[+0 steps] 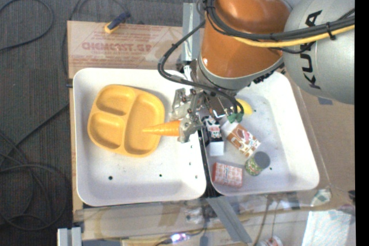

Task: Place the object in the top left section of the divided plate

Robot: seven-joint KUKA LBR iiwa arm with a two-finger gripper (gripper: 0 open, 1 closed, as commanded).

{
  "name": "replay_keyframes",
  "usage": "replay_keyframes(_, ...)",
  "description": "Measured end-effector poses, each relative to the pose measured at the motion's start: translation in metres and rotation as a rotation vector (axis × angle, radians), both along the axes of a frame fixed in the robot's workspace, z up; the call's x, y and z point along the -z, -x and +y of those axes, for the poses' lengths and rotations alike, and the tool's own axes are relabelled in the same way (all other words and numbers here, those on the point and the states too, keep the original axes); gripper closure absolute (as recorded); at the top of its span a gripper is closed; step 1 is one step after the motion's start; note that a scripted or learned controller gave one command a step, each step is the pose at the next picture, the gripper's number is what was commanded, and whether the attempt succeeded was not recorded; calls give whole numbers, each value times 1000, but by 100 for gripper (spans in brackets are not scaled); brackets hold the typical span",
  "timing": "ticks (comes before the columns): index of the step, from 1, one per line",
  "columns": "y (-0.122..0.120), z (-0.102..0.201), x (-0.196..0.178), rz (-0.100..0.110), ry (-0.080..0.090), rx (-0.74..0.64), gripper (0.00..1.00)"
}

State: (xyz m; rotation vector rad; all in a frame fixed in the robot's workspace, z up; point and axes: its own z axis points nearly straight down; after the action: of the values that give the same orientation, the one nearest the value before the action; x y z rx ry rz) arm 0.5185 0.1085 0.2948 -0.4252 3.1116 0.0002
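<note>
You had the gripper [185, 124] low over the inner edge of the left bin [115, 181], and it looked clenched on the thick end of the carrot [161, 128]: the orange root stuck out from between the fingers toward the divided plate [124, 118], its tip lying over the plate's nearest rim. So the pick seemed done, as far as I could judge, and the carry was underway. What was left was the placing itself. The top left section sat on the far side of the plate from the gripper, beyond the dividing ridges, so you had yet to travel across the plate and let go there.

Behind the gripper, in the right bin [300, 147], lay a small carton [242, 141], a pink packet [228, 174], a round dark lid [258, 163] and something yellow mostly hidden under the arm.

Both bins were white and shallow, set side by side on the table with cardboard [115, 46] under their far edge. Beyond that was grey carpet [34, 95] with loose cables running across it.
</note>
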Motion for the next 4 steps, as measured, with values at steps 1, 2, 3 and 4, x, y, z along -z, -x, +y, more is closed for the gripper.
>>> replay_keyframes(1,-69,46,58,-1,-1,-190,100)
replay_keyframes(2,-103,-3,-66,-4,-1,-256,100)
replay_keyframes(3,-57,38,131,1,-4,-276,100)
replay_keyframes(4,-147,44,121,-2,-5,-146,100)
